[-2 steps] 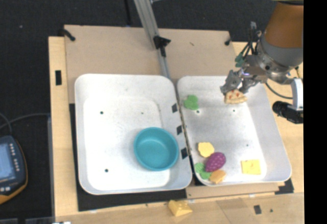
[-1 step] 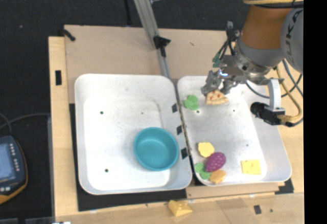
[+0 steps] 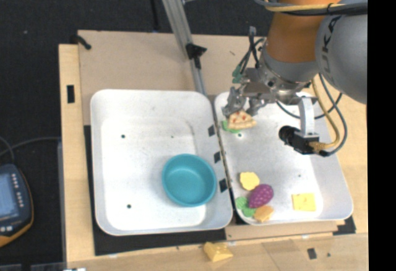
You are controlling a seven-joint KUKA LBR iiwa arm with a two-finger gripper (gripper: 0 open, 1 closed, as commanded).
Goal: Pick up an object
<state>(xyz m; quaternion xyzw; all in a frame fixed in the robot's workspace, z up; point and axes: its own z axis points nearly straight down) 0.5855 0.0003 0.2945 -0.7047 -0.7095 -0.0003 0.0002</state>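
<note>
Over the right bin [image 3: 328, 167], near its far left corner, the gripper [image 3: 240, 110] hangs with a small tan-and-orange toy food piece with a green edge [image 3: 239, 121] at its fingertips; the piece appears pinched between the narrow fingers, though contact with the bin floor cannot be ruled out. Grey arm with orange band [image 3: 303, 13] above. Near front of same bin: yellow piece [image 3: 249, 180], purple grape-like cluster [image 3: 261, 193], green bit [image 3: 242, 204], orange bit [image 3: 263, 213], all bunched and touching; yellow square block [image 3: 303, 202] apart to their right. Left bin [image 3: 124, 121] holds a teal bowl [image 3: 189, 179], upright. Yellow wedge [image 3: 218, 252] lies on the bench outside the bins.
</note>
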